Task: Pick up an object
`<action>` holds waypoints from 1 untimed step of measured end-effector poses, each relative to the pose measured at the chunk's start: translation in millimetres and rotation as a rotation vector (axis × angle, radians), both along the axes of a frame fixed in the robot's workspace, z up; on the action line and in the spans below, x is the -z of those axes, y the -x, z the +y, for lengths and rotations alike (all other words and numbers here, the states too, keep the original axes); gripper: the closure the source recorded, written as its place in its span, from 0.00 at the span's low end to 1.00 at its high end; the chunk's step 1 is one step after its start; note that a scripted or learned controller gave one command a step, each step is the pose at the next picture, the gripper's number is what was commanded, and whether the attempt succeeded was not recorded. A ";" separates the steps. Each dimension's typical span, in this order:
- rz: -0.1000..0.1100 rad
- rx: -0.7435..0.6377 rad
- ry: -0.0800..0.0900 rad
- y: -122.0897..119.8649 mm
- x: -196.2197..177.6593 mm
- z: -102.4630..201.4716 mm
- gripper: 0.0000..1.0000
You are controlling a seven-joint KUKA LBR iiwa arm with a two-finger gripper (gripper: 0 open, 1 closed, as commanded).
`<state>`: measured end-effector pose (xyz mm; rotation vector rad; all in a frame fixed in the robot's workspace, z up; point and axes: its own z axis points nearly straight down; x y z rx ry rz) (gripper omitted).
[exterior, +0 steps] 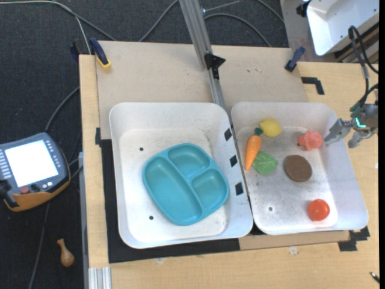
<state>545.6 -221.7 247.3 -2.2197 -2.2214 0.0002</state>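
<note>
dark carpet with trailing cables is seen around a pale wooden bench [156,71], on which two shallow white plastic bins are set side by side. the left white bin [129,125] is occupied by a turquoise plastic tray with three compartments [185,183], lying at a slant near the bin's middle. a grey teach pendant with a lit screen [30,166] is seen on the floor at the far left.

the right white bin [343,191] is where the candidates for picking are found: a yellow toy lemon [270,127] at the back, an orange toy carrot [252,152] just beside the left wall, a green leafy toy vegetable [265,163] touching the carrot's lower side, a brown round disc-shaped toy [297,168] near the middle, a pink lumpy toy [311,140] towards the right wall, and a red toy tomato [319,209] alone at the front.

the two-finger gripper [349,132] is seen at the right rim of that bin, just beside the pink toy but apart from it. nothing is seen between its fingers; whether they are spread or closed cannot be told, since the tool is small and partly cut off.

by this showing, nothing has been picked up: every toy is resting on the bin floor. the approach, the closing on an object and the lift are all judged to remain. the pink toy is judged the nearest target.
</note>
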 end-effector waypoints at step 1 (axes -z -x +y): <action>-0.001 0.000 0.000 -0.3 -0.3 0.0 0.00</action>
